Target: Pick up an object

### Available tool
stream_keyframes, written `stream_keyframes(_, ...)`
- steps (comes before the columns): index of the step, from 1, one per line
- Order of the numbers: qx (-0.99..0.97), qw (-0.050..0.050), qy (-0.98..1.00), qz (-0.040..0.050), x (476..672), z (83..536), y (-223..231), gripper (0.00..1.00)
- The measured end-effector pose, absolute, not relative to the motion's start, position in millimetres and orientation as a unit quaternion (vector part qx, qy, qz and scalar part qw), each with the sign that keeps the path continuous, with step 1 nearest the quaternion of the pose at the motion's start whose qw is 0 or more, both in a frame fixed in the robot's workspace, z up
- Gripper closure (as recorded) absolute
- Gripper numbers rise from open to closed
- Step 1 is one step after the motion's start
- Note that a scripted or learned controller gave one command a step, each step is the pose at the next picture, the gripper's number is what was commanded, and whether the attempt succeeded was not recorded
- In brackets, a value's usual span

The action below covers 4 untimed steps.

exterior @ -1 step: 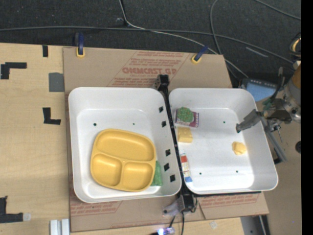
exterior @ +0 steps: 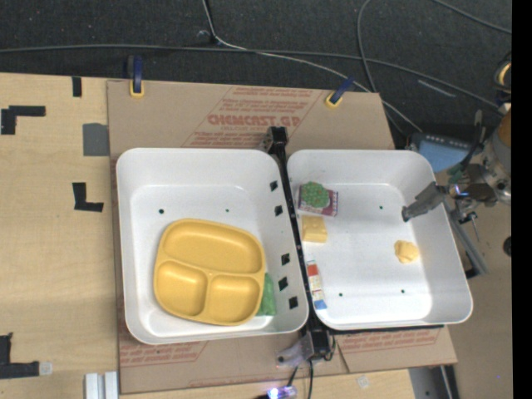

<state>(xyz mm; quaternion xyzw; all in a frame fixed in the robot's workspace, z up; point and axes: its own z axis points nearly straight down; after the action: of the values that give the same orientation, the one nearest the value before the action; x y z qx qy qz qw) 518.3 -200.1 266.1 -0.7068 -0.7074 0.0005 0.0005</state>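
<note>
The right bin holds several small objects. A green bumpy toy lies on a pink packet near the divider. Just below them sits a pale yellow block, and lower still a thin red, white and blue stick lies along the left wall. A small yellow lump rests towards the right side. My gripper reaches in over the right rim, above and slightly right of the yellow lump, with nothing seen in it.
The left bin carries a yellow divided tray with a green item wedged at its right edge. A black divider runs between the bins. Cables cross the dark background behind the bench.
</note>
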Motion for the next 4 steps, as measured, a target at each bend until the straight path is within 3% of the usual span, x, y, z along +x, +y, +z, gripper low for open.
stream_keyframes(3, -0.707, 0.002, -0.707, 0.0018, 508.8, 115.6, -205.2, 0.00)
stream_keyframes(4, -0.706, 0.001, -0.708, 0.0007, 509.9, 127.9, -204.5, 1.00)
